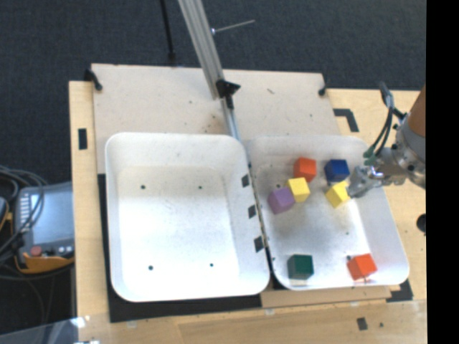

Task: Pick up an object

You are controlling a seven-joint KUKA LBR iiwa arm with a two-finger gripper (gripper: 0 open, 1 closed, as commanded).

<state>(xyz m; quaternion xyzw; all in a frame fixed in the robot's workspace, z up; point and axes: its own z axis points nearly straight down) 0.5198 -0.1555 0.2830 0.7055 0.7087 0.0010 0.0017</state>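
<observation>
Landmark: right bin (380, 221).
Nearest rim of it: green cube (300, 266), orange cube (361, 266).
Middle: purple cube (280, 199), two yellow cubes (299, 188) (337, 194).
Far side: red-orange cube (305, 168), blue cube (336, 170).
Gripper (356, 185): just beside the right-hand yellow cube; whether open or closed, cannot tell.

A slanted aluminium rail (203, 38) runs down from the top to the seam between the bins, a black bracket (227, 89) clamped on it. Off the bench's left edge sits a grey control pendant (45, 224) with dark cables (8, 192) looping on the carpet (64, 27)
</observation>
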